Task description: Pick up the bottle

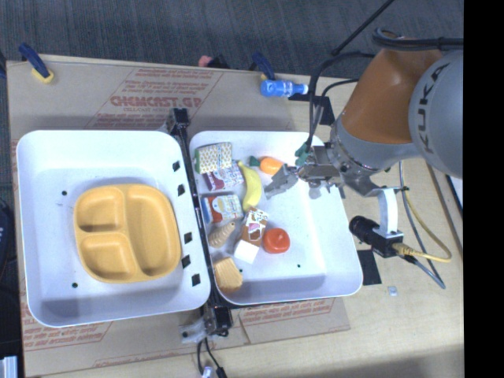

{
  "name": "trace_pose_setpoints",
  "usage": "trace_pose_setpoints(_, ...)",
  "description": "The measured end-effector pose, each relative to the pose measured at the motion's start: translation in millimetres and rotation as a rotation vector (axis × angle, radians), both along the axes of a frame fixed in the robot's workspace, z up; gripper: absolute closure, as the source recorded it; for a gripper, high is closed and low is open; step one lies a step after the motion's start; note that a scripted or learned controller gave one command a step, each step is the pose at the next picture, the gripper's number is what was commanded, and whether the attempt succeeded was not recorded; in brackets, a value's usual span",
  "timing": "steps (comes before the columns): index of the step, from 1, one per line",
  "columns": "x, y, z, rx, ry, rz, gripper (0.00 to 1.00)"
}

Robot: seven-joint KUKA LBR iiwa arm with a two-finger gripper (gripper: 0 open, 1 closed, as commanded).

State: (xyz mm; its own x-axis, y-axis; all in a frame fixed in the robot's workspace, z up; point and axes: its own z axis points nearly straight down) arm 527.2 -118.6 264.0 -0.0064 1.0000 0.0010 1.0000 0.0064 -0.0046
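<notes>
In the right bin, a small bottle-like item with a white, red and brown label lies in the clutter by a red round piece. My gripper hangs over the upper middle of this bin, up and to the right of that item and apart from it. Its fingers stand open with nothing between them. An orange piece and a yellow banana lie just left of the fingertips.
Small boxes and packets crowd the right bin's left side, with a tan block at the front. The left bin holds a yellow divided tray. A blue clamp sits behind the bins.
</notes>
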Motion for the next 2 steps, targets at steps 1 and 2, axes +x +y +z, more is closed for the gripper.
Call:
trace_pose_setpoints(1, 0.2, 0.3, 10.1, 0.0, 0.002, 0.005, 1.0)
trace_pose_setpoints(2, -44.7, -36.0, -46.3, -0.001, 0.001, 0.002, 1.0)
